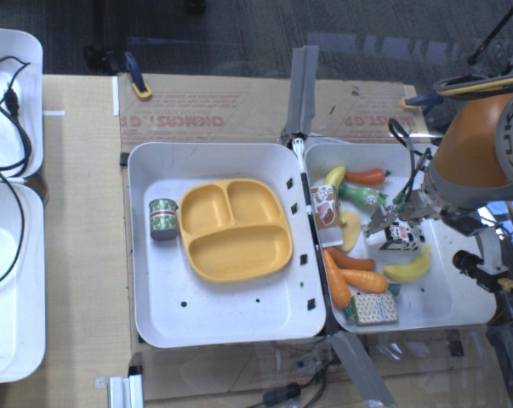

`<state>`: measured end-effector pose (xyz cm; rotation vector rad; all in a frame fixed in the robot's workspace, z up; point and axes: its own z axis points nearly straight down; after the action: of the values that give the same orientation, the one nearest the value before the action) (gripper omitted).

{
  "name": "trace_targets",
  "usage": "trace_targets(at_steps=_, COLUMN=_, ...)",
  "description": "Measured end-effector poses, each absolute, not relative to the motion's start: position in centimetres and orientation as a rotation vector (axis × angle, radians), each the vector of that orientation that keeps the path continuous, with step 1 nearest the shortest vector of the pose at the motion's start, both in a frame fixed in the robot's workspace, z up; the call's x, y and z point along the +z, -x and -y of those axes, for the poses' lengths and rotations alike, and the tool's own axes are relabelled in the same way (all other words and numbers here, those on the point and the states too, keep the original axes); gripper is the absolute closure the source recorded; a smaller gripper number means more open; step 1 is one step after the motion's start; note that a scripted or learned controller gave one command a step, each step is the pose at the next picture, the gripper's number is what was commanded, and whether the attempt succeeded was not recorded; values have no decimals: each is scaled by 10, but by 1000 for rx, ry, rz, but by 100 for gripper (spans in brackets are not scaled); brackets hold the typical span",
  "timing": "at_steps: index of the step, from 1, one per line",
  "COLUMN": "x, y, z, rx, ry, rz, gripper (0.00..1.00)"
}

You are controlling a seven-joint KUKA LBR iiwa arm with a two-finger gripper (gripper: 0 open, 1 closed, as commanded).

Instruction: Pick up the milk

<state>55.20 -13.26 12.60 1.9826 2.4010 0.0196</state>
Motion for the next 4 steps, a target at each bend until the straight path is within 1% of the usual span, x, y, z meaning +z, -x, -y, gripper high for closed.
trace_targets(at_steps=1, x=111, y=-562, z=154, rx=22, ry=-2243, rz=-2176, gripper=0)
trace_targets(at_steps=2, x=95, y=-575, z=141, rx=3, ry=-2128, rz=-2300, gripper=0)
trace_targets(at_steps=3, x=95, y=-575, z=141, rx=3, ry=-2128, rz=-2300, gripper=0)
trace_targets(at_steps=4, x=105, y=-575, z=143, rx=1, ry=-2127, rz=-2297, gripper=100)
